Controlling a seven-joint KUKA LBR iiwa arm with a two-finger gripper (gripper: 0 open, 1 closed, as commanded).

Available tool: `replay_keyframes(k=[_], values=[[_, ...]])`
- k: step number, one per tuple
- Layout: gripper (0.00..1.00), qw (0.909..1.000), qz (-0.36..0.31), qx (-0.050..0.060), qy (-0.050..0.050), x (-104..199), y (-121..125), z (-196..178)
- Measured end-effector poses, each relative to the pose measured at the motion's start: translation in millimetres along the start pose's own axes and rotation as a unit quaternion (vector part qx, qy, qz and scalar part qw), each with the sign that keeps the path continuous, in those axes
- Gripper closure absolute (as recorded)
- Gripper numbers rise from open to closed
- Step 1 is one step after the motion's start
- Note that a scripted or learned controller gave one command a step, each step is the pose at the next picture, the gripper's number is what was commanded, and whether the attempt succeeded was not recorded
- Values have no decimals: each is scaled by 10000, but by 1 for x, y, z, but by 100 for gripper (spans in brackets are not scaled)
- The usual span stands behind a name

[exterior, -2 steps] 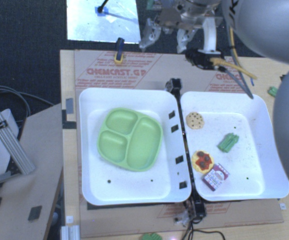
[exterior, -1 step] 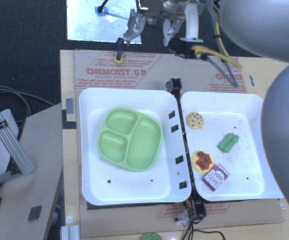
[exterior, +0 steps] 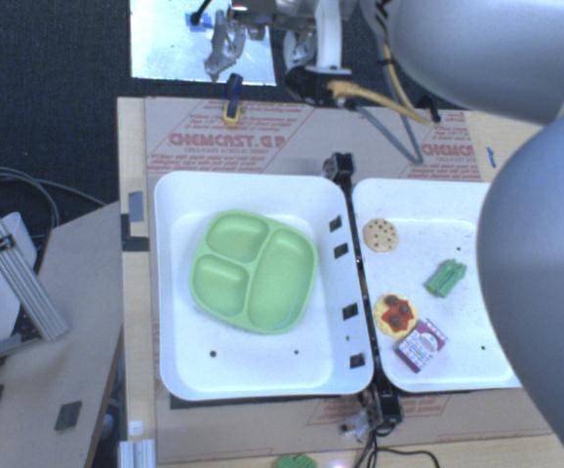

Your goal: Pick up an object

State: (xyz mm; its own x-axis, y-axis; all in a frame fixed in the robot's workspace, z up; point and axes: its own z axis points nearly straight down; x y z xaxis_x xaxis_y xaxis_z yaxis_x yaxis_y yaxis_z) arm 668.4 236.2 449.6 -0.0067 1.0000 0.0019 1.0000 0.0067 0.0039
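A light green divided plate (exterior: 254, 271) lies in the left bin (exterior: 170, 359). The right bin (exterior: 428, 208) holds a round chocolate-chip cookie (exterior: 381, 234), a small green block (exterior: 446, 277), a yellow piece with red topping (exterior: 395, 314) and a pink and white packet (exterior: 421, 345). My gripper (exterior: 274, 49) hangs high at the top of the view, beyond the far edge of the bins and well away from every object. It is open, with nothing between its fingers. The grey arm (exterior: 536, 261) hides the right part of the right bin.
A black divider with clips (exterior: 350, 261) runs between the two bins. Brown cardboard (exterior: 262, 139) lies under and behind them. A yellow and blue clamp (exterior: 232, 100) sits on its far edge. Cables (exterior: 384, 100) trail from the wrist.
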Motion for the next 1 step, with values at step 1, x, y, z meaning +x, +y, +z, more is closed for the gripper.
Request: replay_keyframes(k=[1], values=[[0,10000,-2,-26,7,-1,-6,-91]])
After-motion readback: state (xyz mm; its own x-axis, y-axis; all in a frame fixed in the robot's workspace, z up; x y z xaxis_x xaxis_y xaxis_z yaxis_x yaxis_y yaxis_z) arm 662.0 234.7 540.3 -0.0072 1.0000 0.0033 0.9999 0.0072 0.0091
